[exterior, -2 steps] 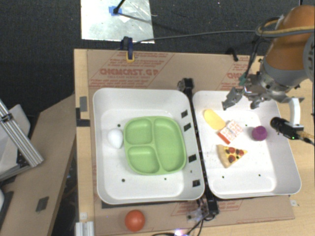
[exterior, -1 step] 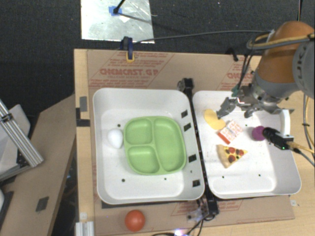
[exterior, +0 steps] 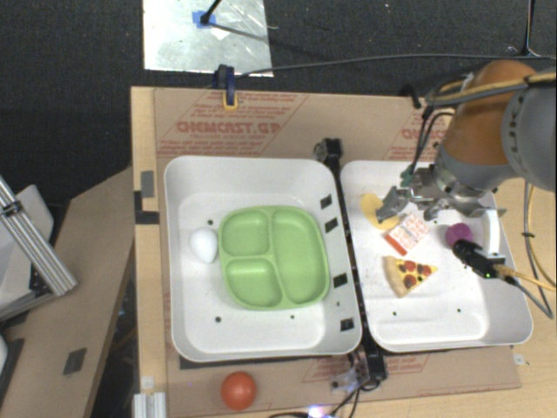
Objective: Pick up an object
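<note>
Camera view: hand (exterior: 402,200) just above red-and-white packet (exterior: 407,231), beside yellow piece (exterior: 374,207).

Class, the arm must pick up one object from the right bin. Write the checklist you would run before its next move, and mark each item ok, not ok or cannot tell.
1. Gripper is above the right bin: ok.
2. Objects lie nearby: yellow piece, red-and-white packet, pizza slice, purple ball: ok.
3. Jaws open wide enough: cannot tell.
4. Something already held: cannot tell.
5. Packet sits apart from the pizza slice: ok.
6. Green tray and white egg are in the left bin, out of the way: ok.
</note>
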{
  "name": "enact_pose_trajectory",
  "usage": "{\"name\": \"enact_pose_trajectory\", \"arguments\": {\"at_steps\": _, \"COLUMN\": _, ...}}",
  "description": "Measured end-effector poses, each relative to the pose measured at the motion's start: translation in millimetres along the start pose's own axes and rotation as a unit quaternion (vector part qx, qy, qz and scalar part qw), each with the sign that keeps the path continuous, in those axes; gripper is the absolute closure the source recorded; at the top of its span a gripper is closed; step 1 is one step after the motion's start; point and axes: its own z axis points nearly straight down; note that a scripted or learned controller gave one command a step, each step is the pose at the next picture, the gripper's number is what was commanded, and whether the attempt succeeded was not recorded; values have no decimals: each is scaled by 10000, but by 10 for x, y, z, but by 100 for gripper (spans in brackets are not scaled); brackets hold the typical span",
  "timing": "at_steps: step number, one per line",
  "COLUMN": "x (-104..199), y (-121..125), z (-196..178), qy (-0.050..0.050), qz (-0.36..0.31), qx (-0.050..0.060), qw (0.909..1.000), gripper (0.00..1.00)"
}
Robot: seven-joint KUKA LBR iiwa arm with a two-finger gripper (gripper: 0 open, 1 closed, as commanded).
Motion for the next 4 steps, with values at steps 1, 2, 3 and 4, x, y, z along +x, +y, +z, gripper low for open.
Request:
{"name": "enact_pose_trajectory", "arguments": {"at_steps": 1, "x": -11, "y": -97, "z": 485, "qy": 1, "qz": 2, "qx": 4, "qw": 10000, "gripper": 0}}
{"name": "enact_pose_trajectory", "arguments": {"at_steps": 2, "x": -14, "y": -79, "z": 352, "qy": -2, "qz": -1, "qx": -23, "qw": 10000, "gripper": 100}}
{"name": "enact_pose_trajectory", "arguments": {"at_steps": 3, "x": 0, "y": -10, "z": -96, "qy": -3, "qz": -13, "qx": -35, "qw": 10000, "gripper": 100}}
{"name": "enact_pose_trajectory", "arguments": {"at_steps": 4, "x": -85, "y": -33, "z": -583, "qy": -6, "qz": 0, "qx": -42, "qw": 10000, "gripper": 100}}
